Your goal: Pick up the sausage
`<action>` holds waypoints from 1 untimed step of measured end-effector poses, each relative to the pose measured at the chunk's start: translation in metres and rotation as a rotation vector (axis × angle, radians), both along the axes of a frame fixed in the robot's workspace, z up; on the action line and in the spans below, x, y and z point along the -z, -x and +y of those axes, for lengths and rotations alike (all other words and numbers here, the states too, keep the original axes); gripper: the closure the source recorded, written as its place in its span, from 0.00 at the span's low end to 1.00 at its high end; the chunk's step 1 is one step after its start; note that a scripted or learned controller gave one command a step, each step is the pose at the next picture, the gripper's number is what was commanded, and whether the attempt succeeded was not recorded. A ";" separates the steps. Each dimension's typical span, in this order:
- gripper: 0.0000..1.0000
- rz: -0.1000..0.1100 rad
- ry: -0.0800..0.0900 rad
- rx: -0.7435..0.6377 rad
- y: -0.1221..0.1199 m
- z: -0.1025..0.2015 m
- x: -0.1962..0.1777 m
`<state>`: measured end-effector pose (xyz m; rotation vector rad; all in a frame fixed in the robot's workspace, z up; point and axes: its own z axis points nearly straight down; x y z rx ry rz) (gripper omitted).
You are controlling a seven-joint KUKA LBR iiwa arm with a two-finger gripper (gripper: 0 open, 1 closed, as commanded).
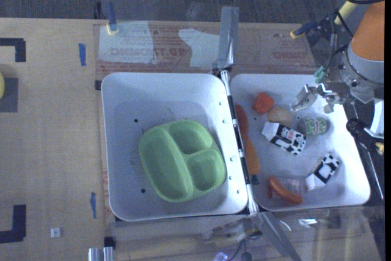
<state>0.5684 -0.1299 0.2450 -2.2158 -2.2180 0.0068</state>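
A: Left bin (122, 95) on the tabletop (49, 131)?
B: 1 green divided plate (182, 159), lying flat.
A: Sausage?
B: Sausage (247, 141), long and orange-red, lies in the right bin (354, 192) along its left wall, apart from the gripper.
A: Gripper?
B: Gripper (316, 98) sits above the bin's upper right, near a green patterned ball (314, 126). Jaws look apart, clamped on nothing.

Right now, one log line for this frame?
gripper: above right bin, upper part, holds nothing | sausage: on bin floor, near front edge, untouched | green tray: left bin
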 end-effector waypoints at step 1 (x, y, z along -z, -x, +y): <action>1.00 0.002 0.000 0.001 -0.001 -0.001 -0.007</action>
